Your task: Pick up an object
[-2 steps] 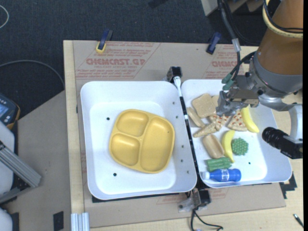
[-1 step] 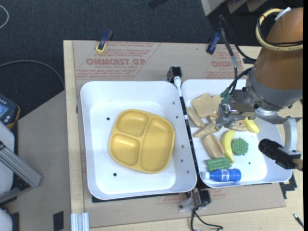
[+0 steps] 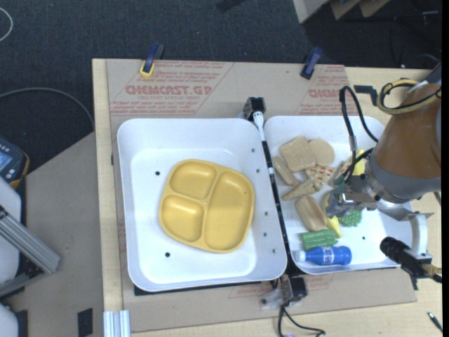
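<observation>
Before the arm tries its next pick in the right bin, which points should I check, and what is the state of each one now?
1. Gripper is over the right bin, among the objects: ok.
2. An object is seen between the jaws: cannot tell; the wrist hides them.
3. Nearby targets are reachable: ok; the tan oblong piece and the green leafy piece lie beside the gripper.
4. Blue bottle and green block lie apart from the gripper, near the front wall: ok.
5. Objects are well separated: not ok; the tan flat pieces crowd together.
6. Yellow divided plate lies in the left bin, out of the way: ok.
</observation>
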`<state>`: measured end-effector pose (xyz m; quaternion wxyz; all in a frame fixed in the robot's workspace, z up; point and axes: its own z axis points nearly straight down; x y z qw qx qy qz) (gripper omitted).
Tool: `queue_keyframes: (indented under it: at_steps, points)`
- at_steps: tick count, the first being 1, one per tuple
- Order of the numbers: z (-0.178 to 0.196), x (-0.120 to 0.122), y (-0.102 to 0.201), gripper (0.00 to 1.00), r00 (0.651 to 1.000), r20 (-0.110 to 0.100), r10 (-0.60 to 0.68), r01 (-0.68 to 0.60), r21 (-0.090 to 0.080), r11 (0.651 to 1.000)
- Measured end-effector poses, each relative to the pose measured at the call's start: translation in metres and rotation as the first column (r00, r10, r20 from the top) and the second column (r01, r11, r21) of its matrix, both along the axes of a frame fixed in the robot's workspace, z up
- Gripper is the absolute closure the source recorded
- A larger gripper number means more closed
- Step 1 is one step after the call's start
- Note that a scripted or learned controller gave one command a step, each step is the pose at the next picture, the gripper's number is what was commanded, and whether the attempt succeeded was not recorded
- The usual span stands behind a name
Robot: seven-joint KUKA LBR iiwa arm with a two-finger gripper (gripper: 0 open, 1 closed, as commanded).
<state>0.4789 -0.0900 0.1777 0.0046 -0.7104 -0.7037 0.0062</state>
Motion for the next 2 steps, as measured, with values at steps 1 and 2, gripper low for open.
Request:
queue_keyframes:
  at_steps: [1,2]
  points:
    - [0.053,0.001,0.040,1.00,1.000,0.020,0.014,-0.014,0.003,1.000]
    - [0.200,0.003,0.122,1.00,0.999,0.032,0.019,-0.019,0.007,1.000]
